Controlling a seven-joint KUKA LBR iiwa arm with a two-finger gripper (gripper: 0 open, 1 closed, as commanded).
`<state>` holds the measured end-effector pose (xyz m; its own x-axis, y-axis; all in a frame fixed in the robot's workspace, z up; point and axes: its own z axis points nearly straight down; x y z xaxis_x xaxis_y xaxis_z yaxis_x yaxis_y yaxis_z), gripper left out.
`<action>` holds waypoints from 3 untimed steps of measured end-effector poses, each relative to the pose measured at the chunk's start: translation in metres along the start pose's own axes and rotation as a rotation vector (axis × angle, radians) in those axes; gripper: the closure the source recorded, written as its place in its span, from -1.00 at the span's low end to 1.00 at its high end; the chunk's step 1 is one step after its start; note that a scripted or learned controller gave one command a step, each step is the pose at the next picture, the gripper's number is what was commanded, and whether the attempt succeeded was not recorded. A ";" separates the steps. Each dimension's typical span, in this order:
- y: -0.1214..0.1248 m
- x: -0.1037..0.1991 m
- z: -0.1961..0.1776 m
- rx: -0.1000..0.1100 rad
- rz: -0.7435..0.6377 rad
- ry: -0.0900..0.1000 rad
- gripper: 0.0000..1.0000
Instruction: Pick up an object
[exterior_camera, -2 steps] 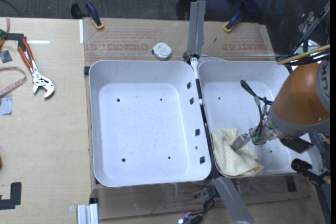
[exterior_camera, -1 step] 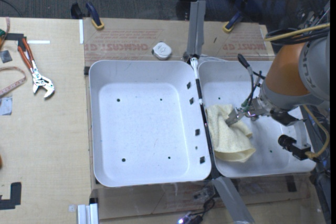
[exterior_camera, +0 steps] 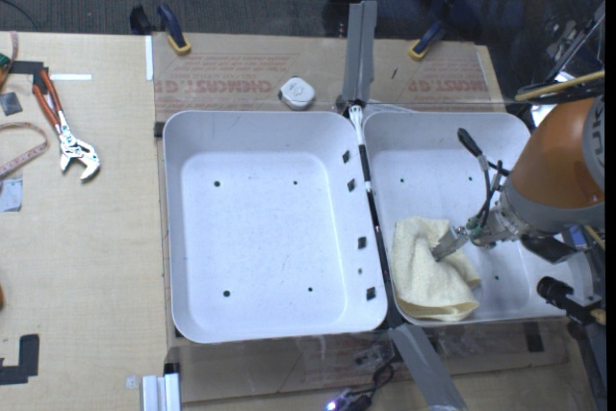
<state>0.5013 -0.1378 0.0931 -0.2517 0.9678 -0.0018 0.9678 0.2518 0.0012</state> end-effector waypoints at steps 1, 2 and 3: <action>-0.023 0.001 0.000 -0.002 -0.121 0.000 -1.00; 0.023 0.034 0.000 -0.002 0.078 0.000 -1.00; 0.023 0.034 -0.009 -0.001 0.075 0.000 1.00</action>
<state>0.5150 -0.0991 0.1021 -0.1786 0.9839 -0.0017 0.9839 0.1786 0.0028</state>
